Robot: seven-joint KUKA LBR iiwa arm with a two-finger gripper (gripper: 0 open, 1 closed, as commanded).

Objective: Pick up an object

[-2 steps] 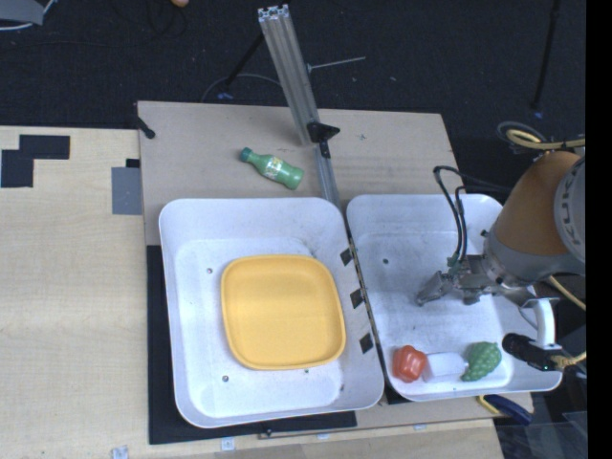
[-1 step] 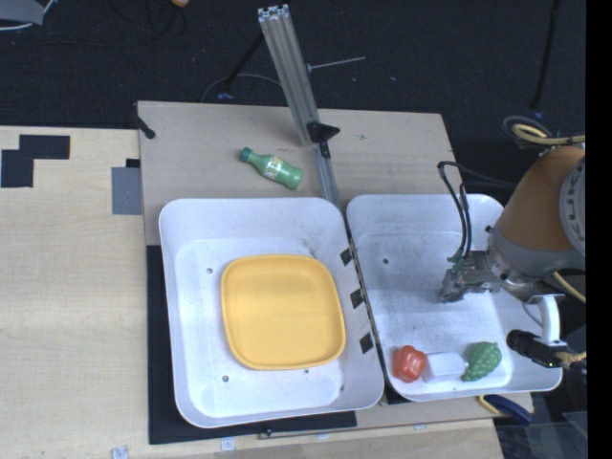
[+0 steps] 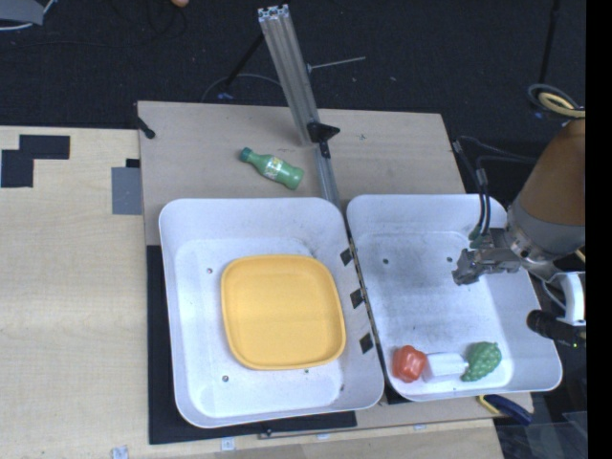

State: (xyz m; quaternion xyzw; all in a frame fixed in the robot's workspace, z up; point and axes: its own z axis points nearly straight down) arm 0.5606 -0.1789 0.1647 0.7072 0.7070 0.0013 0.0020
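Fingers [image 3: 466, 271] hover over right bin [image 3: 421, 220] holding tomato [image 3: 409, 362], broccoli [image 3: 482, 360].

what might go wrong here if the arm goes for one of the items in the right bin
The red object, the white piece and the green object lie packed in a row against the front wall of the right bin. The gripper sits well behind them, so closing on one may nudge or catch its neighbour. Being so near the wall, a finger could strike the rim rather than slip beside the target.

Dim, soft focus — perhaps overhead light
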